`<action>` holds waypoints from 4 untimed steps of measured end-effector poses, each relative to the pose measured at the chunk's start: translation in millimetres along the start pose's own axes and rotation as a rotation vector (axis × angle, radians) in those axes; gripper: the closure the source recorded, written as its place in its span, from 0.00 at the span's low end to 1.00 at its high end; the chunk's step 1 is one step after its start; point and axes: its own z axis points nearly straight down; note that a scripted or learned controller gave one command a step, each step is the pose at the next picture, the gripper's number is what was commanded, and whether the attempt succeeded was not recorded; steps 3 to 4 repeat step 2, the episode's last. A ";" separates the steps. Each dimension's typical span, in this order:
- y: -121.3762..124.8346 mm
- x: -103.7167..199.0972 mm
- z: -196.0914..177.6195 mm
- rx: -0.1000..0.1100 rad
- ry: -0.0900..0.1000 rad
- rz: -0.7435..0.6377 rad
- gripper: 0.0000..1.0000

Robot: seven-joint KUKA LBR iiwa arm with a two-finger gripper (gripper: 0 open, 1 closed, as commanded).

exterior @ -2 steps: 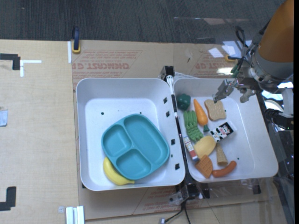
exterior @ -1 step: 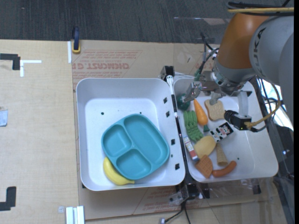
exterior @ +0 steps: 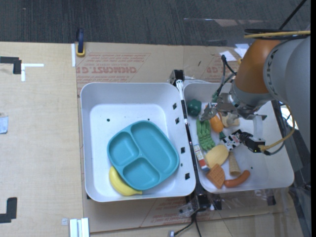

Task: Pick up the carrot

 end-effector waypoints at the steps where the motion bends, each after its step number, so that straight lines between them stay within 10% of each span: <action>1: 1.2 -1.3 -9.8 -0.003 -0.002 0.005 1.00; 2: 42.3 53.6 -93.8 0.008 -0.003 0.291 1.00; 4: 42.3 53.6 -93.8 0.008 -0.003 0.291 1.00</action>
